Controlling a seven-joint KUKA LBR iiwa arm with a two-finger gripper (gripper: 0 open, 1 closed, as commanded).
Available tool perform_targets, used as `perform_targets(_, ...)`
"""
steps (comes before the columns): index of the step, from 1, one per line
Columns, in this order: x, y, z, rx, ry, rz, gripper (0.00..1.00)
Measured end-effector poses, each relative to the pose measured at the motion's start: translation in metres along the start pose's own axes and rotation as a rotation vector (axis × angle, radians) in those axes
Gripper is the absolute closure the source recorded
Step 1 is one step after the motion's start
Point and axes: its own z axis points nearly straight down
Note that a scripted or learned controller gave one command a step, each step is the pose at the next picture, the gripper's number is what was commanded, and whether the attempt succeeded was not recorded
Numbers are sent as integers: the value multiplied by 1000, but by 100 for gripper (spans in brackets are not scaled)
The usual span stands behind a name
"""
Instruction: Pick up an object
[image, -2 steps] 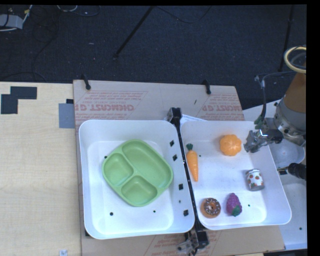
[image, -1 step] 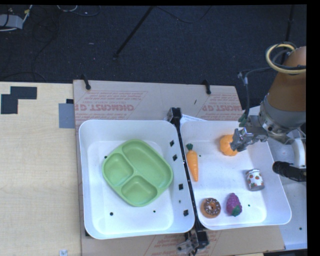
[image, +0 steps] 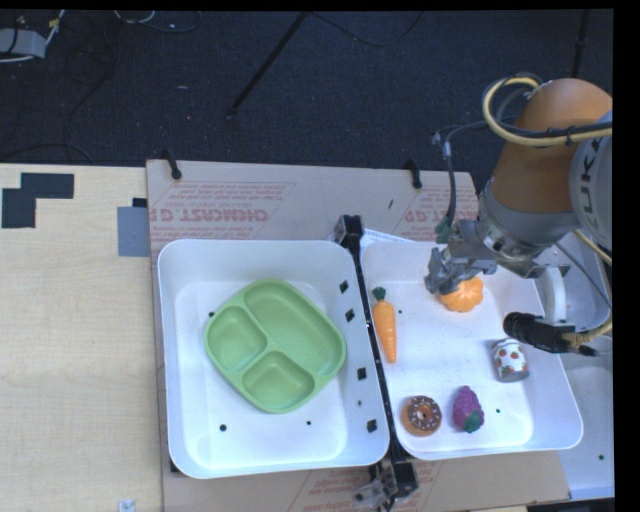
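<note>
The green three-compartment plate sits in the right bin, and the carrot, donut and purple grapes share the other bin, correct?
Not quite. In the camera view the green three-compartment plate lies in the left white bin. The orange toy carrot, the brown frosted donut and the purple toy grapes share the right white bin.

Before me two white bins (image: 180, 300), one green divided plate (image: 274, 345), one carrot (image: 385, 326), one orange fruit (image: 462, 296), one doughnut (image: 421, 414), one purple grape bunch (image: 467, 408), one small cupcake (image: 510, 360).
</note>
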Motion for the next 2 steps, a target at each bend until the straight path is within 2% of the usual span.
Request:
perform_targets(1,53,-2,15,4,0,1,100)
perform_targets(2,108,13,21,2,-1,1,100)
